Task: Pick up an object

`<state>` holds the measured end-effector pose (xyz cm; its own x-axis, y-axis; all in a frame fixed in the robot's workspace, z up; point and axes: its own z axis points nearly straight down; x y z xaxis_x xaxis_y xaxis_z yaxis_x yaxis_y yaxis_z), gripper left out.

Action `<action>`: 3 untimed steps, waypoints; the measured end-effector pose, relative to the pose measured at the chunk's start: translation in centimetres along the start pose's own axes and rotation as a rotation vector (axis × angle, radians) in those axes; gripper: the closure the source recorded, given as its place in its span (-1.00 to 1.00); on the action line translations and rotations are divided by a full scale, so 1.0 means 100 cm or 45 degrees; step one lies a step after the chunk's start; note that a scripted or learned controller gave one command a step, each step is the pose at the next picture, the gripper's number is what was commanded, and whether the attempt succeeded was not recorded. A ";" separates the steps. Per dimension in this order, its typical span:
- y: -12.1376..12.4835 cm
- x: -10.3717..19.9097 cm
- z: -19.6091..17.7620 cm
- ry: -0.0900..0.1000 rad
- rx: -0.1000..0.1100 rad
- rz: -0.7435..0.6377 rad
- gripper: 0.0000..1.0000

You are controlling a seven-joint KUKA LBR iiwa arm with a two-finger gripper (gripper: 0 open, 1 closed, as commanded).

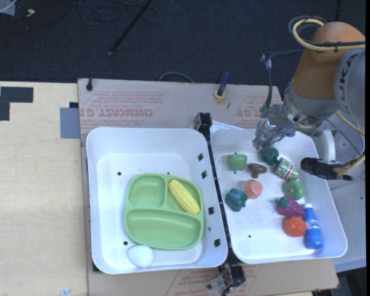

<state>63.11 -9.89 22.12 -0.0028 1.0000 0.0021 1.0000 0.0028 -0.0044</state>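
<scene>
**Arm low over the right bin's toys**

The left bin (105,165) holds a green divided tray (149,224) carrying a corn cob (184,195), a white egg (140,255) beside it. The right bin (259,245) holds scattered toys: green pepper (237,161), teal cup (235,198), purple grapes (290,207), blue bottle (312,229). The gripper (265,142) hangs beside a dark green toy (271,155); its grip I cannot tell.

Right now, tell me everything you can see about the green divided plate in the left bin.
The green divided plate looks like light green plastic, with rounded corners and three compartments: two small ones at the back and one long one in front. It lies flat on the left bin's floor. A yellow corn cob rests in the back right compartment. A white egg-like object sits against its front left corner.
</scene>
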 end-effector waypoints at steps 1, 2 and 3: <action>-0.011 0.041 -0.012 0.000 -0.001 0.000 1.00; -0.002 0.050 -0.004 -0.003 -0.002 0.002 1.00; -0.008 0.044 0.002 -0.003 0.000 0.004 1.00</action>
<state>62.30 -5.53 21.89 0.0005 1.0000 0.0000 1.0000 -0.0005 -0.0045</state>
